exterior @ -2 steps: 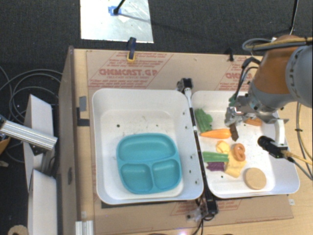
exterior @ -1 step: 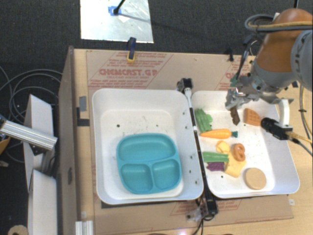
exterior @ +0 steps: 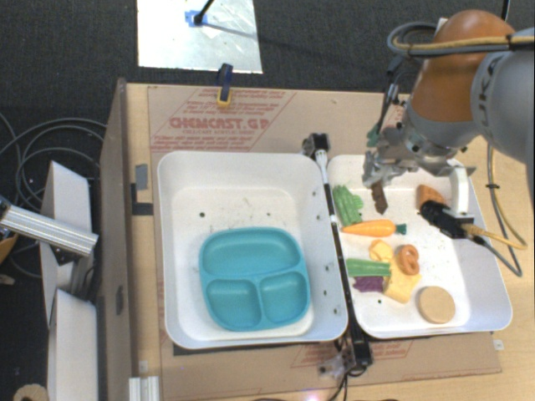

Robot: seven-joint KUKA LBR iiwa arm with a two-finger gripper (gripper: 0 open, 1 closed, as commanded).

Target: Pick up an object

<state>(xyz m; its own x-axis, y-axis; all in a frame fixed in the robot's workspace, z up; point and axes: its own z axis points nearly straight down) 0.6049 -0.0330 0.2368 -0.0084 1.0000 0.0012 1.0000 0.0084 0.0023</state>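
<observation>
left bin: the shallow white plastic bin (exterior: 180, 192) on the left holds a teal three-compartment plastic tray (exterior: 253, 276). Both are well apart from the arm and unlikely to matter for this pick.
green toy: a ridged green plastic vegetable (exterior: 346, 203) lies at the far left of the shallow white right-hand bin (exterior: 483, 267), just beside the shared rim. A descent here could catch the rim, or pin the toy against the wall instead of closing round it.
carrot: an orange plastic carrot with a green stub (exterior: 369, 228) lies across the bin floor, just near of the claw. It looks like the likeliest object. Its round, tapered body could roll or squirt out of an off-centre squeeze.
gripper: the gripper (exterior: 379, 192) sits low over the far part of the right-hand bin, between the green toy and the bread-like piece. I cannot tell whether it is released or clenched, and nothing is visibly in it.
food cluster: a packed pile of yellow, green and purple toy pieces (exterior: 383, 267) is touching or nearly so. A try here may shove them about or lift two.
pretzel: a small brown toy pretzel (exterior: 408, 259) rests against that pile.
bread-like piece: an orange-brown rounded toy lump (exterior: 430, 195) lies right of the claw and could be nudged by a sideways move.
disc: a tan round flat toy biscuit (exterior: 436, 305) at the near right lies flat, which is poor for pinching.
</observation>
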